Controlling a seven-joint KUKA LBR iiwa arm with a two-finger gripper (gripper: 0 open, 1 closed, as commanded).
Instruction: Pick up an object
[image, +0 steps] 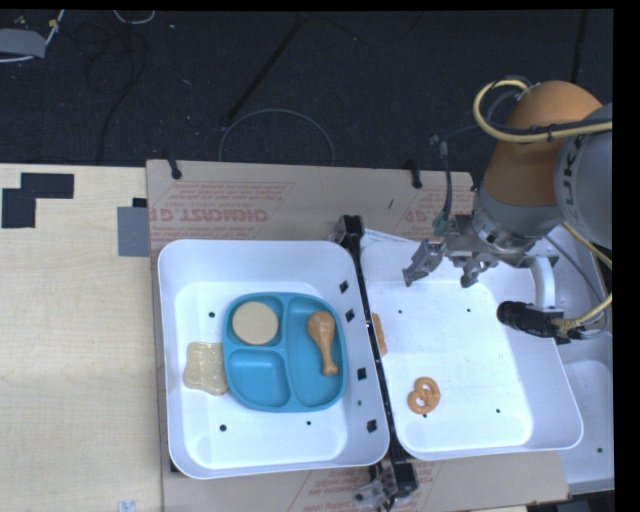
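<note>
- Gripper (446, 267) hung over the back of the right bin (545, 425), fingers apart, nothing between them.
- Nearest target: pretzel (424, 395), flat on that bin's floor near the front, well apart from the gripper.
- It looked light, rigid and maybe brittle; I'd straddle the outer loops across the narrow width and squeeze gently.
- Bin floor was smooth white plastic, so the pretzel could slide if nudged.
- Plenty of room around it; walls not close.
- Left bin (190, 445) held a blue tray (270, 385) with a drumstick (324, 338) and a cookie (254, 322); a cracker (206, 368) lay beside the tray.

orange pretzel (424, 396), flat, right bin (540, 420)
</note>
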